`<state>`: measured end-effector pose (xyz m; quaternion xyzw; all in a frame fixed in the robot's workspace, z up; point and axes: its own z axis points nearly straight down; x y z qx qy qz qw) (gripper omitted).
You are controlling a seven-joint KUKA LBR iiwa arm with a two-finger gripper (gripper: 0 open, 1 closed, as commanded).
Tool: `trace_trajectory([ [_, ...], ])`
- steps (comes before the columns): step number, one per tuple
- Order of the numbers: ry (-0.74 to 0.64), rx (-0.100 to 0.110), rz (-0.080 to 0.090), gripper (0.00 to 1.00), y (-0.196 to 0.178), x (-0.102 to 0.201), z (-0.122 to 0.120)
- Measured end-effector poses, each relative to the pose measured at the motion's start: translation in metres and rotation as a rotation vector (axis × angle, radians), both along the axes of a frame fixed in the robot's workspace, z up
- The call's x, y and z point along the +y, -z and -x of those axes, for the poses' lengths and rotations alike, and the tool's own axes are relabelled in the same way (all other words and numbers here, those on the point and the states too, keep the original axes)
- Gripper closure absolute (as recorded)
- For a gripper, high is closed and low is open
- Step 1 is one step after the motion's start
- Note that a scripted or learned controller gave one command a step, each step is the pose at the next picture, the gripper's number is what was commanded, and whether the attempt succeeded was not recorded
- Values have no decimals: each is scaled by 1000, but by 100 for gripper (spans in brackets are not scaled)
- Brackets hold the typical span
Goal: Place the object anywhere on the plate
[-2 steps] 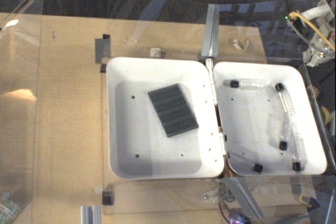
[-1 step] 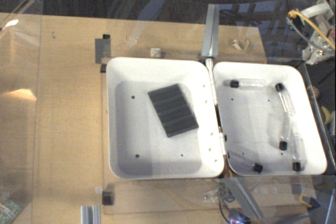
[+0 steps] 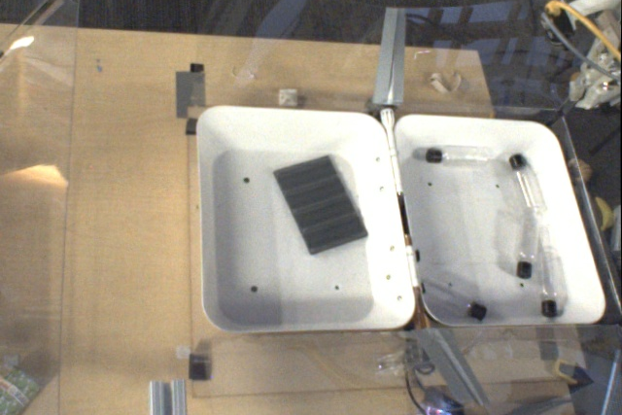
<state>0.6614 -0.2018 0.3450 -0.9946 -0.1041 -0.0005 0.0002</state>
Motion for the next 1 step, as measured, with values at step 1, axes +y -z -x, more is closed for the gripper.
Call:
trace_trajectory([
  [1,-2,1,0,100,-4,-1,-2],
])
